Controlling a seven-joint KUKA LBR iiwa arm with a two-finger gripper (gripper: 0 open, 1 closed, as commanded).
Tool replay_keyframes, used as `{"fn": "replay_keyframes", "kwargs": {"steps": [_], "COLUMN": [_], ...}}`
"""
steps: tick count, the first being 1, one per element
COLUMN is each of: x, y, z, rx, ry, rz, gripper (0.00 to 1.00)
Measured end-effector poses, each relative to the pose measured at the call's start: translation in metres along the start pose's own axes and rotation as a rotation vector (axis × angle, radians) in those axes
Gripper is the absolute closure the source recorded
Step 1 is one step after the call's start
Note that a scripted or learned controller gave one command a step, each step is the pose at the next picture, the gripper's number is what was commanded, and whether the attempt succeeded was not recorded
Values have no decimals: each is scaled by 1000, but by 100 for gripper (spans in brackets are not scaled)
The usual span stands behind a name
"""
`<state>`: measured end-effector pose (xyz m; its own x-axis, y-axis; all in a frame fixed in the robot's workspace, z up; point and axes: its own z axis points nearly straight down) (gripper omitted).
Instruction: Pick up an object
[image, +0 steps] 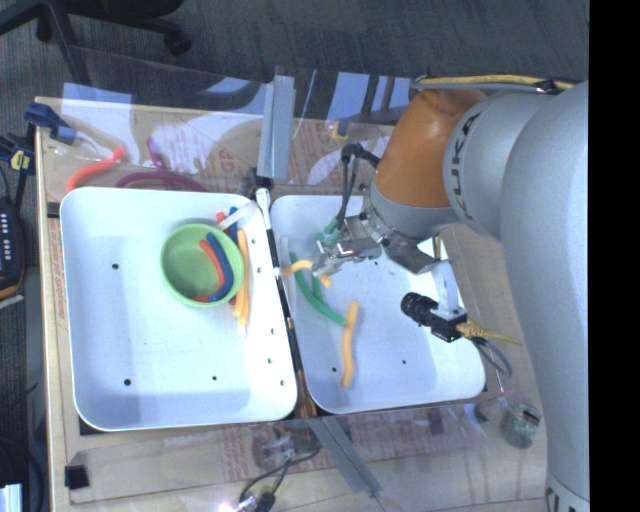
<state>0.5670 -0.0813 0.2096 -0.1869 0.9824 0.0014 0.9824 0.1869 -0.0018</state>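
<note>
Low over the right bin (400, 395), the claw (325, 262) hovers above a green strip (318, 298).

Your arm is down over the right bin.

You see the gripper (322, 262) low at the right bin's (420, 385) upper left, just beside a green strip (318, 298) and a small yellow piece (298, 267). An orange strip (348, 345) lies near the bin's middle. In the left bin (130, 380), a green bowl (202, 264) holds coloured strips.
</note>
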Motion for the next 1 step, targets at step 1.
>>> {"fn": "replay_keyframes", "kwargs": {"steps": [1], "x": [0], "y": [0], "z": [0], "rx": [0], "ry": [0], "rz": [0], "gripper": [0]}}
